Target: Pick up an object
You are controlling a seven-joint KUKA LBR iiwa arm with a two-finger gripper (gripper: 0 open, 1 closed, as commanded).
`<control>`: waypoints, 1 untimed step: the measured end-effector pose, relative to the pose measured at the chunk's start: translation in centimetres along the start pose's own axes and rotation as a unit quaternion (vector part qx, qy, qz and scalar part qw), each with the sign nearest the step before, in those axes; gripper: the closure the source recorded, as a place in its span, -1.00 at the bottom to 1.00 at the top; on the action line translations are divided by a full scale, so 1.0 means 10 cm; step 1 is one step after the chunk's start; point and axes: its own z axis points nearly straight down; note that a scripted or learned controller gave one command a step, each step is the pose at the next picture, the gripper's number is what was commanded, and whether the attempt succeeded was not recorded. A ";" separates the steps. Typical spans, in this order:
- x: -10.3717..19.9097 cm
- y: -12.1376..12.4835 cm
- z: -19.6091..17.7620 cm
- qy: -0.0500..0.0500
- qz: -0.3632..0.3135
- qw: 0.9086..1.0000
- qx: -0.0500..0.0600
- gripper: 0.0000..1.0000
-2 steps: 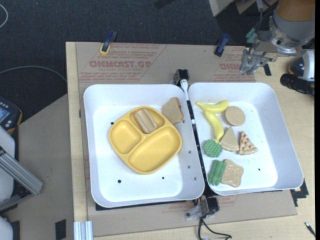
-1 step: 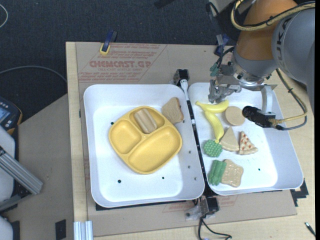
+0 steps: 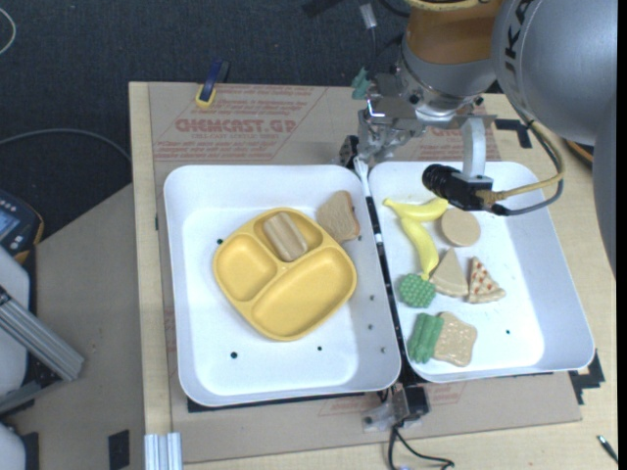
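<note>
My gripper (image 3: 370, 143) hangs below the orange-banded wrist at the far end of the divider between the two bins, above the rim. Nothing shows in it. The right bin (image 3: 549, 292) holds a yellow banana (image 3: 420, 231), a round tan cookie (image 3: 458, 229), a pizza slice (image 3: 483, 283), a tan wedge (image 3: 450, 275), a green broccoli piece (image 3: 415, 290), green beans (image 3: 424, 336) and a cracker (image 3: 457, 340). In the left bin (image 3: 196, 262) a slice of toast (image 3: 340, 215) lies just left of the divider, nearest the gripper.
A yellow divided plate (image 3: 284, 274) sits in the left bin with a tan bread piece (image 3: 285, 235) in its far compartment. A black cylinder (image 3: 449, 183) with a cable hangs off the wrist over the right bin's far edge. Cardboard lies under both bins.
</note>
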 end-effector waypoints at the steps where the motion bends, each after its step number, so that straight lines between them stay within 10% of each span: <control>1: 0.95 -0.08 0.01 -0.001 0.001 1.000 0.004 1.00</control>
